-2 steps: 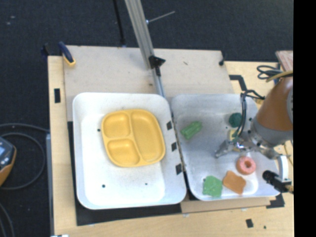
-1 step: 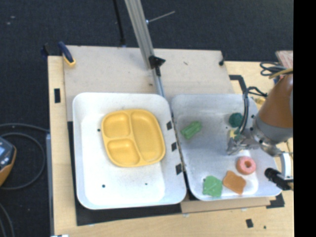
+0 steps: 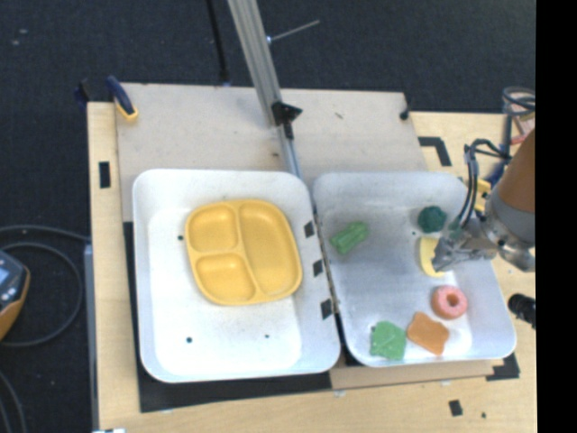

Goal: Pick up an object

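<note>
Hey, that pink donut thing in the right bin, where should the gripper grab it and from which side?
Come straight down on the pink donut and pinch across one side of its ring, one finger in the centre hole. It lies flat with the hole facing up. The orange piece sits close at its lower left, so the ring's upper right looks freer.

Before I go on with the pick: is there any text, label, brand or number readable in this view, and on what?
None readable.
The yellow divided plate, the toys in the right bin and the gripper bear no lettering I can see.
The dark device at the left edge is too blurred to tell.
</note>
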Controlling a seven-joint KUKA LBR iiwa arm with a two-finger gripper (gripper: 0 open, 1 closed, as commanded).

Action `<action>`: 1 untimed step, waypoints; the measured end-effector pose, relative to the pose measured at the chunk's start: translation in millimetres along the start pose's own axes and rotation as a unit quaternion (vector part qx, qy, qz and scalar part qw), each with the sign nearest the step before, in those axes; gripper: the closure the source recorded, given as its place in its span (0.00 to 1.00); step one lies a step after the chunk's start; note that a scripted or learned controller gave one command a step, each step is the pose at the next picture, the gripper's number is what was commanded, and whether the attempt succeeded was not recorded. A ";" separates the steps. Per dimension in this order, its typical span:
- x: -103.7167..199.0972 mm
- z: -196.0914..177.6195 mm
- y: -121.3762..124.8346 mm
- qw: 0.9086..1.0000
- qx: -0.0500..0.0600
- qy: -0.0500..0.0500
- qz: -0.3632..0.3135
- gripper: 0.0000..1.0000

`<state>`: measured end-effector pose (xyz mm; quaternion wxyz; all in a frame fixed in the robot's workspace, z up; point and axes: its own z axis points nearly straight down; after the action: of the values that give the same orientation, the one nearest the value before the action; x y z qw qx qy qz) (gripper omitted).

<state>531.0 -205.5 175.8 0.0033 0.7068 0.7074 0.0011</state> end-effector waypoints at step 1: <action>-5.6 -44.0 3.0 1.000 0.000 0.000 -0.001 1.00</action>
<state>533.8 -210.9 219.9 0.0032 0.7063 0.7079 0.0010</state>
